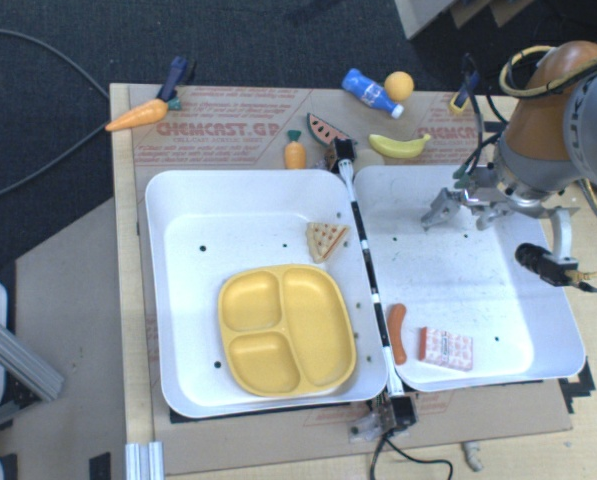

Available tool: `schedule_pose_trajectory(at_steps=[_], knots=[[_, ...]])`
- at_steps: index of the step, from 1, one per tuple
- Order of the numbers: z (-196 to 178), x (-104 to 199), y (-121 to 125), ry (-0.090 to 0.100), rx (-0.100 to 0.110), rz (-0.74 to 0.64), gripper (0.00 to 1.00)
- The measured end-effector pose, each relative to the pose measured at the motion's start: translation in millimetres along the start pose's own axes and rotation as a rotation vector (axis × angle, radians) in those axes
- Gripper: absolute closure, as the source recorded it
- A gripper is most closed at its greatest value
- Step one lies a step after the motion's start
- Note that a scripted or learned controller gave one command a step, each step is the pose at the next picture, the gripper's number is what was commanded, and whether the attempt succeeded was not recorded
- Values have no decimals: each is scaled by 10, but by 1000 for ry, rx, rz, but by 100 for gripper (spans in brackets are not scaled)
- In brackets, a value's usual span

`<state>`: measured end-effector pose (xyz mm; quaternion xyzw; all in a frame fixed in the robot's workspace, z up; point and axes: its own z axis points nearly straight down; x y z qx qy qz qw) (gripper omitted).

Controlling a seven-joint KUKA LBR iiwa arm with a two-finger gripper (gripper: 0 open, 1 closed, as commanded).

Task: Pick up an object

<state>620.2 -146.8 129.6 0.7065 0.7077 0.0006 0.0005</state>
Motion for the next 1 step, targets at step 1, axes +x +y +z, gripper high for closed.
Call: schedule_pose_trajectory(at_steps=[1], knots=[[-566, -778, 462, -2, 1, 2, 0]])
